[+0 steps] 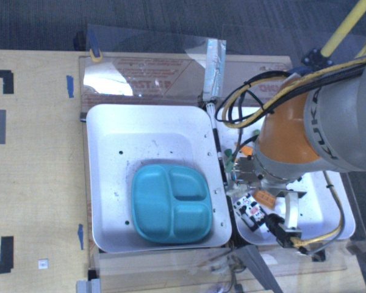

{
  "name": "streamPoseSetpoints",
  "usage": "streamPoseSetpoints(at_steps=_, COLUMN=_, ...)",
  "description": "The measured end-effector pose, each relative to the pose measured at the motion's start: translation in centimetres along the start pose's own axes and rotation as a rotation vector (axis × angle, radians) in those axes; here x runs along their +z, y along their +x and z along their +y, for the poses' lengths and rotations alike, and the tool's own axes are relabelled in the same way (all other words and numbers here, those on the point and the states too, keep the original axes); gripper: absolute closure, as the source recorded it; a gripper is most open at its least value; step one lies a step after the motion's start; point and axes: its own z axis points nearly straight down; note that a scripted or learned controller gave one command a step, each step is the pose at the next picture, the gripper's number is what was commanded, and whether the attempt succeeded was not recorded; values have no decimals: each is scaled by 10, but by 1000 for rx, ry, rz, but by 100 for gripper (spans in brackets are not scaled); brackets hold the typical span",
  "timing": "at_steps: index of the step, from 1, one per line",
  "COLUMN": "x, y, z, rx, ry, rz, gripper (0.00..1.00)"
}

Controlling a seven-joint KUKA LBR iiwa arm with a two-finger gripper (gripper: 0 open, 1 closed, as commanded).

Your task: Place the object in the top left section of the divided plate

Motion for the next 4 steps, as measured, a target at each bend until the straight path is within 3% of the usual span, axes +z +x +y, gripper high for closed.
streamPoseSetpoints(at_steps=1, x=-1, y=23, z=-1, rx=53, ry=-5, rz=0, gripper=100)
streamPoseSetpoints(at_steps=2, x=-2, y=30, z=-2, rx=-267, ry=-2, rz=0, gripper=100)
streamPoseSetpoints(at_steps=3, x=-1, y=30, z=-2, rx=-267, ry=-2, rz=0, gripper=0)
streamPoseSetpoints(at_steps=4, x=-25, y=-29, z=4, rx=-289, ry=-9, rz=-3, gripper=0)
